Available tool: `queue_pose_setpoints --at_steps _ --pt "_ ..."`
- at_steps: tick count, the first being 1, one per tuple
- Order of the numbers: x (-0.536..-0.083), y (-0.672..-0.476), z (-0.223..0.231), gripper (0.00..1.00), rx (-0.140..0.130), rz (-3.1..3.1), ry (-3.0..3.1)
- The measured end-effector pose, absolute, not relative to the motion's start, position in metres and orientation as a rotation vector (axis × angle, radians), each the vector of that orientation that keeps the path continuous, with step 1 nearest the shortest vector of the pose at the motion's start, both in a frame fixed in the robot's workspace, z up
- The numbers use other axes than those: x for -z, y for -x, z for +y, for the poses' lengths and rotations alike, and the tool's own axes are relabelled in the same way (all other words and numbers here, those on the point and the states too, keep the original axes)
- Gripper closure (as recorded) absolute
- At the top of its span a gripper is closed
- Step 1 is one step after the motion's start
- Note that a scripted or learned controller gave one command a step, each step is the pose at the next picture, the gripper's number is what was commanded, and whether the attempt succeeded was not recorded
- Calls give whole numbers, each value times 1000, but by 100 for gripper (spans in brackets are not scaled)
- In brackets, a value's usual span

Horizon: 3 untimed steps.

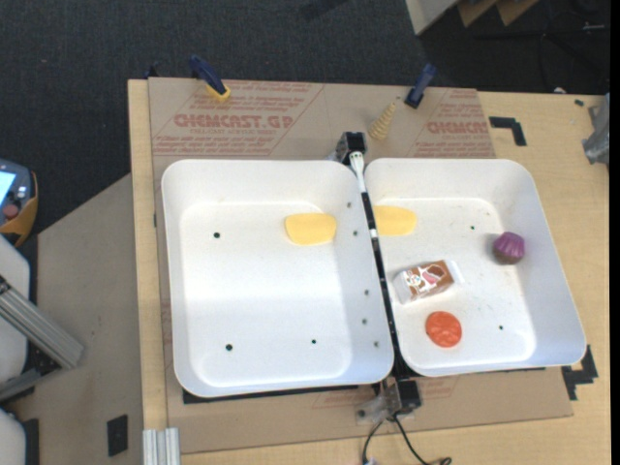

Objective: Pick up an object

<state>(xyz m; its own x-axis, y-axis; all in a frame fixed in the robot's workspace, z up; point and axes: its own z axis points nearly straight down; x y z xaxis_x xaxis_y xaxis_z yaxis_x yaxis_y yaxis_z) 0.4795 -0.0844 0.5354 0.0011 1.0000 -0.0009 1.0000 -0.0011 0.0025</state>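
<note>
Camera view: tool state cannot be told; yellow piece [395, 221] touching the right bin [542, 211] wall, likely finger collision or slip on grasp

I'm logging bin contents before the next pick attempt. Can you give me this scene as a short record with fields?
left bin: one yellow oval piece, near the back, right of centre
right bin: four items
yellow piece at divider: back left corner area of the right bin, beside the shared edge
purple object: right side, apart from the others
small packet: brown and white, tilted, left of centre
red round object: front, just below the packet, not touching it
bench surface: cardboard sheet held by clamps at the back
</note>
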Motion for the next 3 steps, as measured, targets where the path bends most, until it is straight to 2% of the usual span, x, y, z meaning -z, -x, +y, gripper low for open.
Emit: queue_pose_setpoints --at_steps 1,2,3 --pt "-535 -479 -93 100 -1 2218 -2221" --pt "-362 -478 -93 100 17 2229 -2234" --pt "-329 -479 -32 100 4 2233 -2219"
